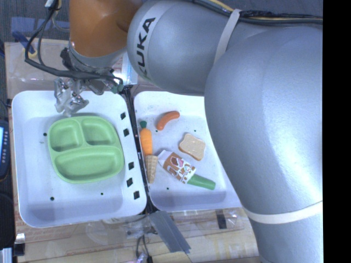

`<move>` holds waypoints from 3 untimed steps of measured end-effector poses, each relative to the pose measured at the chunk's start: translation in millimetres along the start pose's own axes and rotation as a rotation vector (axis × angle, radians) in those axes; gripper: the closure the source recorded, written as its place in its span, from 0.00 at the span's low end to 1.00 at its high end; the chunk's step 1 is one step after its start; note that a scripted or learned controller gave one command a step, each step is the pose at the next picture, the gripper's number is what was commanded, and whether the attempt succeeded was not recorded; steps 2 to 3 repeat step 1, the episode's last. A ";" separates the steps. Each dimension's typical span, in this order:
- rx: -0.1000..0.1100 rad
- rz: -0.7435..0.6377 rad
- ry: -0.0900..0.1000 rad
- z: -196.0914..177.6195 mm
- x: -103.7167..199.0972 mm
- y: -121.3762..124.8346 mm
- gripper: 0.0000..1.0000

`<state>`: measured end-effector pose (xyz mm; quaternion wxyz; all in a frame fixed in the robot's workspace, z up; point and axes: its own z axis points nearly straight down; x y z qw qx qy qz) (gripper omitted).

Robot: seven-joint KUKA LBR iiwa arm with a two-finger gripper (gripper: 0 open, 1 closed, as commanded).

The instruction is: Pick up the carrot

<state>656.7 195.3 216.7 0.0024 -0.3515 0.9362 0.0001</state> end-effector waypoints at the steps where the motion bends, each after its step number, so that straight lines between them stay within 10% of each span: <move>1: 0.000 -0.492 -0.002 -8.3 -14.2 16.9 1.00; 3: 0.000 -0.492 -0.002 -8.3 -14.2 16.9 1.00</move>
